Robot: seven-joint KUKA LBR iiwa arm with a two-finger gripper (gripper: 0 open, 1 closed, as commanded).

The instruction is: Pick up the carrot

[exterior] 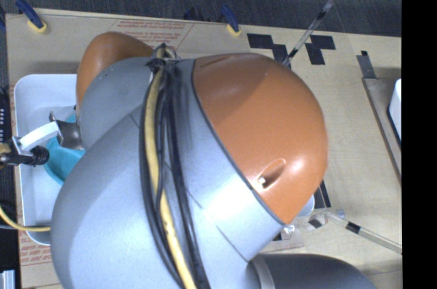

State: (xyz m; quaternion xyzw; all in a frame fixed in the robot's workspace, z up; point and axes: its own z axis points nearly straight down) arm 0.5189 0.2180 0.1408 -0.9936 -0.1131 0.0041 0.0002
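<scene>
My grey arm, with its large orange band, reaches across from the right and covers most of both bins. A grey metal part of the gripper pokes out from under the arm at the left, over the left white bin. A white piece and a black cable end stick out beside it. Just below lies a teal-blue object, partly covered by the arm. Whatever lies in the bins under the arm is hidden.
The cardboard-coloured bench shows to the right, with black markings and thin rods. Blue clamps grip the far edge. A yellow cable runs along the lower left.
</scene>
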